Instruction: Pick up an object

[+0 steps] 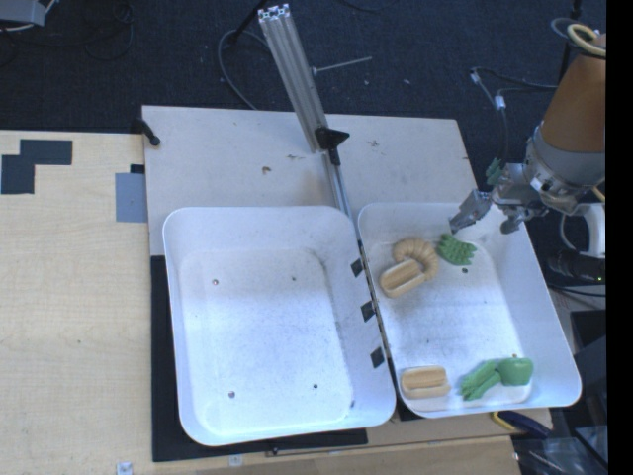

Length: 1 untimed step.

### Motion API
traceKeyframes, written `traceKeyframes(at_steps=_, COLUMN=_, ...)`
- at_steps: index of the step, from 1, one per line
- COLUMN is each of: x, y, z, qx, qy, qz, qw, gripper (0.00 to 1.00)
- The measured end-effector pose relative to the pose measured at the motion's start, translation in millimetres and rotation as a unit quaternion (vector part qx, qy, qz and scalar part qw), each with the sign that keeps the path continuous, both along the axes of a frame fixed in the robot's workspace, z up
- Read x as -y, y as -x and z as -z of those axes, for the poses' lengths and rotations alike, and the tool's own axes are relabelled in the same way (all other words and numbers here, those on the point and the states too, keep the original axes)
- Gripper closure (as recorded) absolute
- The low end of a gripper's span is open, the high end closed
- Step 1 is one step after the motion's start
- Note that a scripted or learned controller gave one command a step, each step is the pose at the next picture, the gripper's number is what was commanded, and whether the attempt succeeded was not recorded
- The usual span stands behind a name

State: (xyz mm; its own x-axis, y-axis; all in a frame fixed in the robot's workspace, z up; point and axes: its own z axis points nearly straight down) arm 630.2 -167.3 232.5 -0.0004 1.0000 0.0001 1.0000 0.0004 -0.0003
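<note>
Right now I have the gripper [492,209] hanging over the upper edge of the right bin [554,359], at the right of the frame, with its two fingers spread apart and nothing between them. Any of four things could serve as the pick. A small green toy [456,250] lies just below and left of the fingertips. Beside it, toward the centre divider, sits a tan ring-shaped piece [408,266], and the two look close to touching. At the lower edge of that bin lie a tan bun-like block [425,381] and a green leafy toy [497,373], well apart from the gripper. The left bin [188,295] is bare.

My worry is the green toy's nearness to the bin's sloped wall: I judge a finger could land on the rim or push the toy aside instead of straddling it. Its neighbour could also get nudged or caught in the same closing.

The arm is cut off by the right edge, and the fingertips are dark and small, so I cannot make out their height above the bin floor.
</note>
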Motion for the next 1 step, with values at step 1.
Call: traceKeyframes(at_steps=1, x=-1.5, y=63.2, z=129.9, qx=-0.004, qy=-0.0008, qz=0.0, qw=1.0, gripper=0.0)
